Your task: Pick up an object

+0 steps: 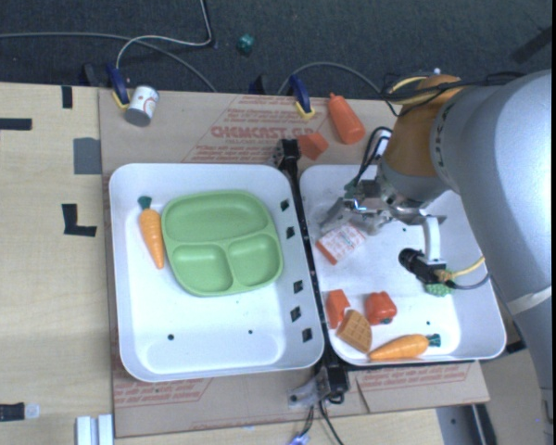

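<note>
The hand (pixel 345 213) hovers by the right bin's (pixel 473 341) left wall — over a packet (pixel 340 243); finger state unclear.

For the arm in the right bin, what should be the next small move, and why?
Probably a short descent onto the small packet. The gripper sits just above and beside it in the right bin, and nothing shows between its fingers, so no object is picked yet.

Packet (pixel 339 242): white-and-red, lying flat and tilted, near right bin's left wall.
Red block (pixel 380 307): sitting toward right bin's front.
Orange block (pixel 336 306): standing just beside cracker.
Cracker (pixel 355 331): tan, waffled, lying flat.
Carrot (pixel 402 346): lying along front edge, green end pointing right.
</note>
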Controlling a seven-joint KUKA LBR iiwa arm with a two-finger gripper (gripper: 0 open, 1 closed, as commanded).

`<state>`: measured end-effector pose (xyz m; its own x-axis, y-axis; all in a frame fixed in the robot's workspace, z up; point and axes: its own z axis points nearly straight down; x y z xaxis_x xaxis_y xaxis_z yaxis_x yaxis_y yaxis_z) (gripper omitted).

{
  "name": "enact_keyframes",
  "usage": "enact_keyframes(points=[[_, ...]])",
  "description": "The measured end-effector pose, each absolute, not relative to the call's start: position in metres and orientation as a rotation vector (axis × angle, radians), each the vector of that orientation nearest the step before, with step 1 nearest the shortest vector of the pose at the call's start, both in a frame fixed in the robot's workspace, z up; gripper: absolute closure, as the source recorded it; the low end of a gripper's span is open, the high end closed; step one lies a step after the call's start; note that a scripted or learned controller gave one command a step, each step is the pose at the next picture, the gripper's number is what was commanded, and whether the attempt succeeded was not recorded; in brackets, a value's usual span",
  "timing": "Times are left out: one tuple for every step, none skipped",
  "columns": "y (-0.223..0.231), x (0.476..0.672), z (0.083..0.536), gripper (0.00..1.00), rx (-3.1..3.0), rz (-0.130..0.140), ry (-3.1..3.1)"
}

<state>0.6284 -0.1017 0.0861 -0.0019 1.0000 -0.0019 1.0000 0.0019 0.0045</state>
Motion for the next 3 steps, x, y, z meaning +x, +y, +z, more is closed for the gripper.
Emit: enact_keyframes(points=[[-0.098, 0.619, 0.086, 0.0, 2.217, 0.001, 2.219], [-0.119, 0.654, 0.086, 0.0, 2.216, 0.002, 2.221], [-0.103, 0.63, 0.086, 0.0, 2.217, 0.0, 2.22]])
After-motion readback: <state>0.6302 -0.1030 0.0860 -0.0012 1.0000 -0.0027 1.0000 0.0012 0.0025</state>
